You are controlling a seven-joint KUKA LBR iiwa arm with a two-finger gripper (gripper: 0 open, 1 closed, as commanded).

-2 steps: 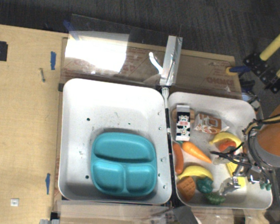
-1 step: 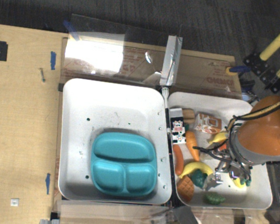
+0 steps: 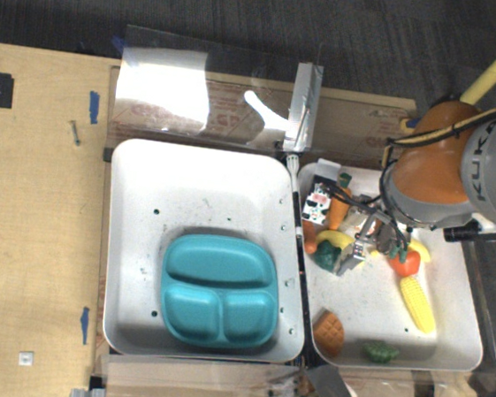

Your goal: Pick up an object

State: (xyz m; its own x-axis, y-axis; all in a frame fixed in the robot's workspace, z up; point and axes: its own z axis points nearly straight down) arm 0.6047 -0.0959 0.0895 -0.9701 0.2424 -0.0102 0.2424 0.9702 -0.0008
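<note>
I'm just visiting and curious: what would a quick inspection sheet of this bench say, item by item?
Surface: two white bins side by side, left bin, right bin.
Job's things: right bin holds toy corn, a carrot, a green piece, other toy food.
Clutter: teal divided tray in left bin.
Grippers: hand low over the toy pile; grip unclear.
Cables: black cable across the arm.
Surroundings: cardboard left.

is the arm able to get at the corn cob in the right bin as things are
Probably yes. The corn cob lies by itself on the right bin floor, with nothing on top of it. The gripper hangs just up and left of it, over the cluttered toys.
</note>
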